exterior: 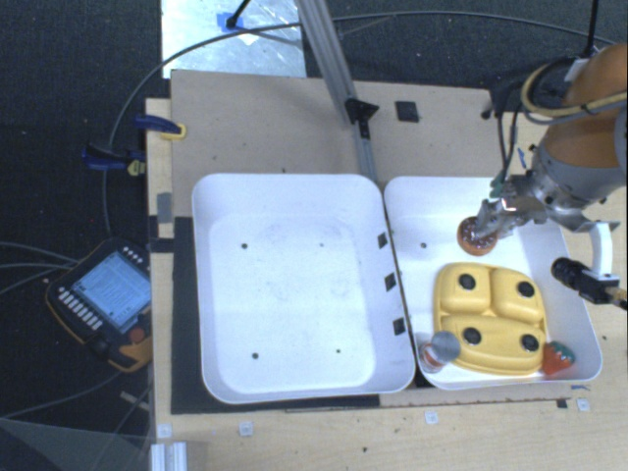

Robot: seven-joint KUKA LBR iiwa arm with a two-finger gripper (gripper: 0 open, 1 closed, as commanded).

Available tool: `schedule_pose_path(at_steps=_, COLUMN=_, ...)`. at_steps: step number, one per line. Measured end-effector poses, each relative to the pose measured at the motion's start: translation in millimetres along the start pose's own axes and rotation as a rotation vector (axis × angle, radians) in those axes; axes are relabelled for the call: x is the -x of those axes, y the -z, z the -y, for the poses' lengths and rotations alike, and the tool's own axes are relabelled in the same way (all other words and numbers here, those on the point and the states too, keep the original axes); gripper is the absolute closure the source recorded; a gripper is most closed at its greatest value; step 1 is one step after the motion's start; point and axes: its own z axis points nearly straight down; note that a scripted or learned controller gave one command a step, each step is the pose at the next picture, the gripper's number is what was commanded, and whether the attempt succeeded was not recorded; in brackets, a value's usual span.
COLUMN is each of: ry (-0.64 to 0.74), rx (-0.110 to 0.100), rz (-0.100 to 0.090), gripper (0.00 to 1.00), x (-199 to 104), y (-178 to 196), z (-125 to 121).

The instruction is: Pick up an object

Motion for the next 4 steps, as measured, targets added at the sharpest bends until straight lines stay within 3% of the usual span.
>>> schedule_pose_path(at_steps=2, ry=0.001, rx=0.001, rz=-0.001, gripper=1.00, x=-115.8, y=11.6, z=6.9)
schedule_pose_path(at_steps=4, ry=0.000, rx=0.001, rz=-0.001, gripper=1.00, x=-222.2, y=8.7, z=-12.8)
